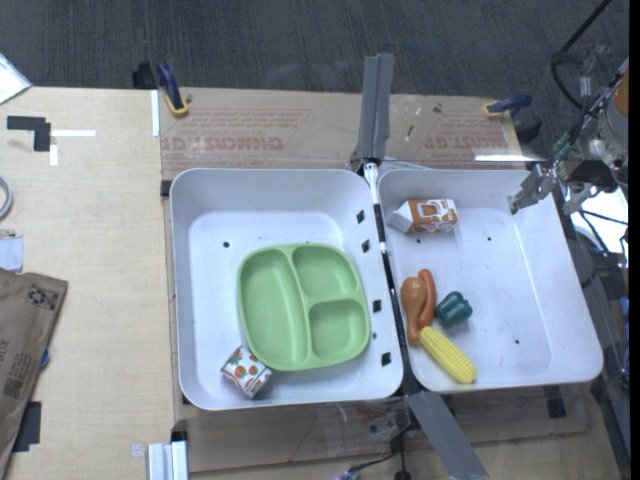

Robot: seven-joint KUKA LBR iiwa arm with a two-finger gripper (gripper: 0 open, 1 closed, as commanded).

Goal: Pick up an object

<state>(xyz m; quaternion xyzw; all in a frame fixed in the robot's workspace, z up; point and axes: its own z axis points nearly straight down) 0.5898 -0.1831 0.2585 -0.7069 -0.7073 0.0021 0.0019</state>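
The right bin (520,288) holds a small white and orange carton (428,215) near its back left corner. Further forward on its left side lie an orange toy carrot (417,302), a green toy pepper (454,309) and a yellow corn cob (447,355), close together. My gripper (530,189) hangs over the right bin's back right corner, well apart from all of these, with nothing seen in it. The arm comes in from the upper right edge.
In the left bin (200,268) a green divided plate (303,306) lies in the middle, and a small red-patterned carton (246,372) sits at the front left corner. A grey divider post (377,108) stands between the bins at the back. Cables hang at the right.
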